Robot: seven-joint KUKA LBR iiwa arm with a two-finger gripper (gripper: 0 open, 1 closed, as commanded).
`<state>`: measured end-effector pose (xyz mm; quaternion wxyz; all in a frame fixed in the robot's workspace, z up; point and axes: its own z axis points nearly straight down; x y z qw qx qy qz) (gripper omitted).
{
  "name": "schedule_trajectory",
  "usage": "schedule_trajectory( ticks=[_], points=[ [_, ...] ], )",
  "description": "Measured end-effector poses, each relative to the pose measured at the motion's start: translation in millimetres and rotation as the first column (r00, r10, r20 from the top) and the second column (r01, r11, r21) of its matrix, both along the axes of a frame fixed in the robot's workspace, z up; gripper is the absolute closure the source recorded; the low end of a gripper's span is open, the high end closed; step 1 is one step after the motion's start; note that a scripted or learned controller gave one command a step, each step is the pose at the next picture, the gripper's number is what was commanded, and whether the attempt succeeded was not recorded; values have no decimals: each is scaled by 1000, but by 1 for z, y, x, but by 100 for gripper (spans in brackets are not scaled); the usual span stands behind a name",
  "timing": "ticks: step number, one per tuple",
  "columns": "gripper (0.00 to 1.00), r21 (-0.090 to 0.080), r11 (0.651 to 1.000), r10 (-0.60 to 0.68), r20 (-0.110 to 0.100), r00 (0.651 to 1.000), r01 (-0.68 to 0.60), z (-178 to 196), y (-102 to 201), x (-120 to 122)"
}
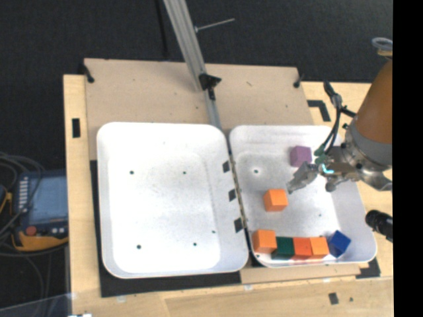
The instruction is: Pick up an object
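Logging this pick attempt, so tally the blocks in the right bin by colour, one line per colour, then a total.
Orange blocks: 4, one alone mid-bin and three in the front row
Purple block: 1
Green block: 1
Blue block: 1
Total: 7

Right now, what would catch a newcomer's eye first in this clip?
The arm, grey and orange, reaching in from the right, its gripper over the right bin beside a purple block. Next, a lone orange cube mid-bin and a row of coloured blocks along its near wall.
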<state>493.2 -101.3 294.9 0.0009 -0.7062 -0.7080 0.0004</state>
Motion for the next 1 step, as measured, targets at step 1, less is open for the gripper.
schedule_trajectory(
  ticks=[1],
  points=[
    [0,-1,1000,-4,5,1000,4,2,0,1]
  ],
)
